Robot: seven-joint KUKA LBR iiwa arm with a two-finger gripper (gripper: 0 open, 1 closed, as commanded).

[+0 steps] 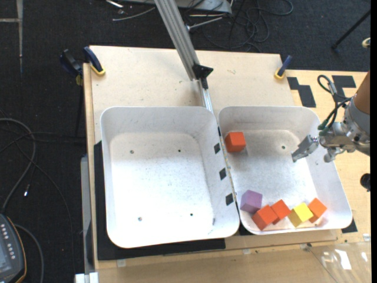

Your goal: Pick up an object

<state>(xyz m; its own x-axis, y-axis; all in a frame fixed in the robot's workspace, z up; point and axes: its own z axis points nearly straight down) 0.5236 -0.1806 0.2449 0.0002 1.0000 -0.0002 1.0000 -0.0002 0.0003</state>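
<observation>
two white bins sit side by side on a plywood bench [147, 75]. the right bin [268, 115] holds an orange cube [235, 141] near its far left, apart from a purple cube [251, 201], two more orange cubes and a yellow cube [301, 213] clustered along the near edge. the gripper [315, 148] hangs over the right rim, its spread unclear.

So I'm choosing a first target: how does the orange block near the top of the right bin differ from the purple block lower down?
The orange block stands alone on open floor at the right bin's far end; the purple block sits at the near end, right beside a row of other blocks. The orange block lies close to the divider; the purple block sits a little further right. Both look like small cubes of similar size.
</observation>
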